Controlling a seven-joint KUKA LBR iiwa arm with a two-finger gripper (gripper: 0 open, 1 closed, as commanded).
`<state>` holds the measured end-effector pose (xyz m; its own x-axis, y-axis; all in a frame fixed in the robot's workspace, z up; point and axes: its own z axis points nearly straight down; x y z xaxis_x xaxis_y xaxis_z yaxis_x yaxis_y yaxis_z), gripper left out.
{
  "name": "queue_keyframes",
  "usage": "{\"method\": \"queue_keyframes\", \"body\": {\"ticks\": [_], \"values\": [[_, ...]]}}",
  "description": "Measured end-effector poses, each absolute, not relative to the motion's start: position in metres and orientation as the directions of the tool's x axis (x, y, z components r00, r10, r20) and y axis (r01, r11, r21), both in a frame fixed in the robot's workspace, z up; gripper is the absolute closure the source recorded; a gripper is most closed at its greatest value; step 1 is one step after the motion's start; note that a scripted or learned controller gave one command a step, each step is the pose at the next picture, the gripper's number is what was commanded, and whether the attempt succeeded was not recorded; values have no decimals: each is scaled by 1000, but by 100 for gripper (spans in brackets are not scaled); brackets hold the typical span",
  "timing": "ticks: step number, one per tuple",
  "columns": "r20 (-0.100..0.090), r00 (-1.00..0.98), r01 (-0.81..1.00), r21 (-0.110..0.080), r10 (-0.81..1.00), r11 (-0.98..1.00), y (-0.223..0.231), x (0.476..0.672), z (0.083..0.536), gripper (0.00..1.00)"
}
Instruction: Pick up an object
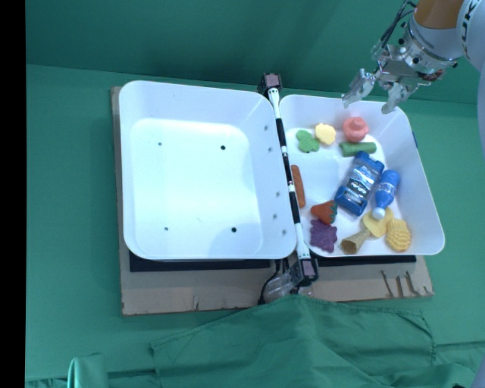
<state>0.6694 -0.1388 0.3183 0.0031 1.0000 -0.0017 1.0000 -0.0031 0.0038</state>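
Green-draped desk [68,227], two white bins; toys crowd the right bin [424,204].
Gripper [377,90] hangs spread and empty above that bin's twelve o'clock rim, presumably lining up; nearest candidate, the red toy [355,127], lies at its six o'clock.

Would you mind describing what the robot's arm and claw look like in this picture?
The arm is pale grey, with an orange band just above the wrist. Below that band sits a silvery metal wrist block with small dark parts on it, and thin dark cables run alongside it. The claw ends in two light grey metal fingers that taper toward their tips.
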Motion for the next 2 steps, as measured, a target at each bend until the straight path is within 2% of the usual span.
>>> {"method": "queue_keyframes", "body": {"ticks": [2], "values": [[-2, 3, 1000, 4, 1000, -3, -139, 669, 318, 0]]}}
